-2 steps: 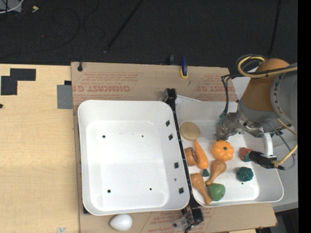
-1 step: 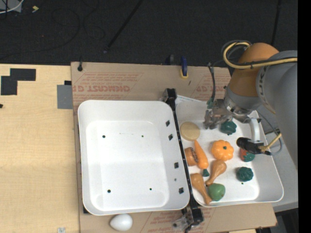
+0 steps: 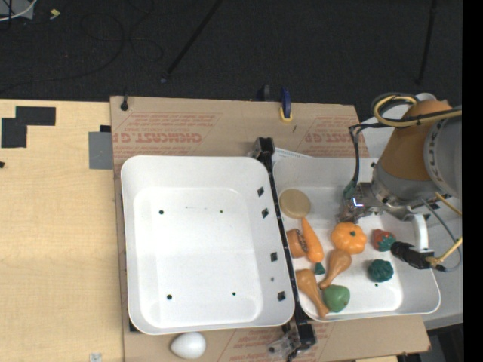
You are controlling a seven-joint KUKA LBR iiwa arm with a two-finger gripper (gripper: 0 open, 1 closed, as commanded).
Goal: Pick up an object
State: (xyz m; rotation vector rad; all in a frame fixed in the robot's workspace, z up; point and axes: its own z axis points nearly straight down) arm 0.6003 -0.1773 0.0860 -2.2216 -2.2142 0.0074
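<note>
The right white bin (image 3: 411, 302) holds several toy foods. An orange pumpkin (image 3: 348, 237) lies near its middle, with a red strawberry (image 3: 383, 240) and a dark green broccoli (image 3: 380, 270) to its right. A tan disc (image 3: 294, 200), an orange carrot (image 3: 311, 240) and a sliced orange piece (image 3: 294, 243) lie along the left wall. Two tan gourds (image 3: 336, 266) (image 3: 310, 288) and a green pepper (image 3: 337, 298) sit at the front. My gripper (image 3: 353, 206) hangs low over the bin, just above the pumpkin's far side, under the grey and orange arm (image 3: 411, 153).
The left white bin (image 3: 132, 202) sits beside the right one, with a black divider (image 3: 273, 225) between them. A white egg (image 3: 188, 345) lies on the cardboard in front of the left bin. A blue clamp (image 3: 285, 105) stands at the back edge. Cables (image 3: 423, 256) trail from the wrist.
</note>
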